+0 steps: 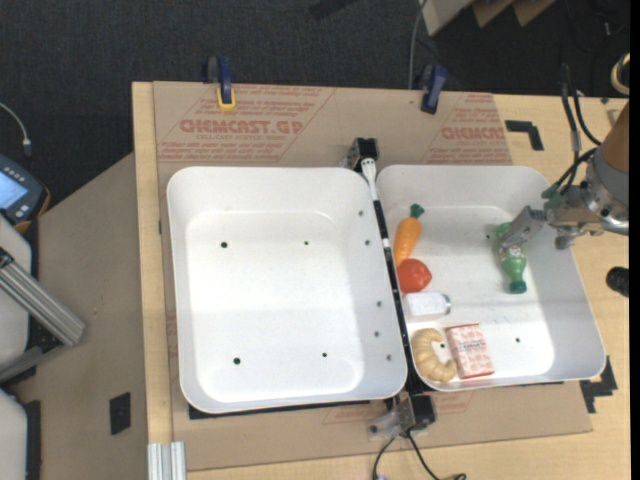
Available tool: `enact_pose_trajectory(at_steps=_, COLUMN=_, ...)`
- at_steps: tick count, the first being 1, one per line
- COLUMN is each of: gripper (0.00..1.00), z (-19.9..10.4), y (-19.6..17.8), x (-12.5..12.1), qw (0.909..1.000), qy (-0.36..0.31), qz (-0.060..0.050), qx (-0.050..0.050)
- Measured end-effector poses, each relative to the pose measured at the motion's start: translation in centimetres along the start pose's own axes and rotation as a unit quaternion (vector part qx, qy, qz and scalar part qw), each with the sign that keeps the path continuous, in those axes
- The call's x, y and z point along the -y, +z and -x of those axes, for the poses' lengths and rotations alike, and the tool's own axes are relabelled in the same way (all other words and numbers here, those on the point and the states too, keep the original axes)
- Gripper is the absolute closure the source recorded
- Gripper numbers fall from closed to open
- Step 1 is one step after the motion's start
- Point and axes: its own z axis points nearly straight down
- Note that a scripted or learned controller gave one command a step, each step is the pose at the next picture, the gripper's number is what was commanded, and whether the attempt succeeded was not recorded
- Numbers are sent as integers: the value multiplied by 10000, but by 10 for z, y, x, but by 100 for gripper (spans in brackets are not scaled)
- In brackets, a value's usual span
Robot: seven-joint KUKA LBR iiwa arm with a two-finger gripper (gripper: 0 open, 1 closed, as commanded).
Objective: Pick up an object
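A green bottle [514, 266] is seen lying in the right bin [570, 298], near its far-right wall, just under the gripper [520, 230]. The gripper's state cannot be told. Open floor is left around the bottle.

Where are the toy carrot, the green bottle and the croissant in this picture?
Toy carrot [407, 238]: camera view, middle of its orange body.
Green bottle [514, 268]: camera view, on its lower body.
Croissant [432, 355]: camera view, middle of its curved crust.
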Motion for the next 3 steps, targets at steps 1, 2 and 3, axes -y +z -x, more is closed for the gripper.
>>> enact_pose_trajectory(at_steps=1, gripper=0, z=4, y=110, x=-16, qw=10000, qy=-3, qz=-27, qx=-10)
enact_pose_trajectory(at_steps=2, gripper=100, z=5, y=93, x=-18, qw=10000, qy=0, qz=18, qx=11)
enact_pose_trajectory(at_steps=3, gripper=100, z=-65, y=96, x=2, qw=10000, qy=-23, qz=-19, qx=-23)
